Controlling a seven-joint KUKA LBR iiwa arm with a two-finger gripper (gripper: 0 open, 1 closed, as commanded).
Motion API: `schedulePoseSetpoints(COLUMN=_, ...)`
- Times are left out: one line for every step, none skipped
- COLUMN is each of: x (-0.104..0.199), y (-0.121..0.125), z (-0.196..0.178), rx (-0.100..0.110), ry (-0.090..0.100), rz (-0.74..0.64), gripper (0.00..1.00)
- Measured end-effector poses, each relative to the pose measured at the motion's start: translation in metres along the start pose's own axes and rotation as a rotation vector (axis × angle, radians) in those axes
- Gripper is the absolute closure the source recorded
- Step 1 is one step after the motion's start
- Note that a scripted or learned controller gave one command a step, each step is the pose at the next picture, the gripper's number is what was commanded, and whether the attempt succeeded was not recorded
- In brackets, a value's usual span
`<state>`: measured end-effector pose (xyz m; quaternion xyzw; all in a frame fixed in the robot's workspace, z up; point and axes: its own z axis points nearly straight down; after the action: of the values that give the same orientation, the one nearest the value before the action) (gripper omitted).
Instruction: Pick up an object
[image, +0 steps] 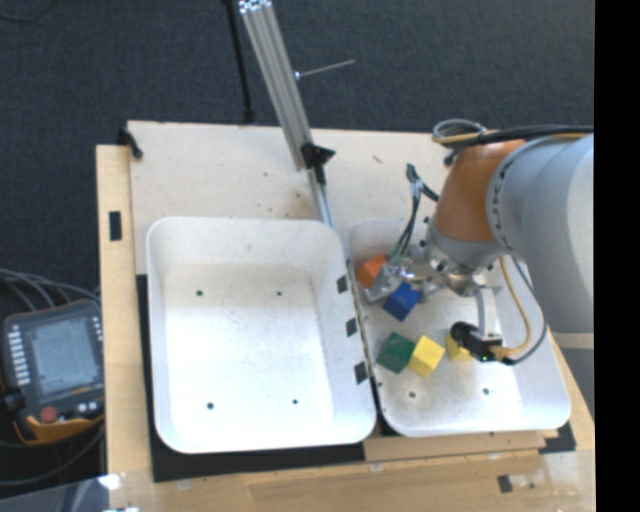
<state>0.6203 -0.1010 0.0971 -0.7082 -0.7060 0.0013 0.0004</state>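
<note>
My gripper (398, 277) is low in the right bin (490, 415), near that bin's left wall. An orange block (373, 268) lies just to its left and a blue block (402, 302) just below it, both close against the gripper's tip. Whether either block sits between the fingers is hidden by the wrist. Further toward the front lie a green block (395, 352) and a yellow block (427, 356), touching each other. A smaller yellow piece (459, 348) is partly behind a black cable fitting.
The left bin (250, 330) adjoins the right one along a shared edge with black clips. A slanted metal post (285, 90) rises from the bench behind the bins. A teach pendant (55, 360) rests off the bench at the left.
</note>
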Motion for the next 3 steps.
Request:
schedulePoseSetpoints(x=-0.001, y=0.001, z=-0.013, rx=-0.006, ry=0.001, rz=0.006, gripper=1.0)
schedulePoseSetpoints(x=-0.002, y=-0.007, z=-0.064, rx=-0.008, ry=0.0, rz=0.001, gripper=1.0)
schedulePoseSetpoints(x=-0.002, y=-0.014, z=-0.114, rx=-0.009, ry=0.0, rz=0.0, gripper=1.0)
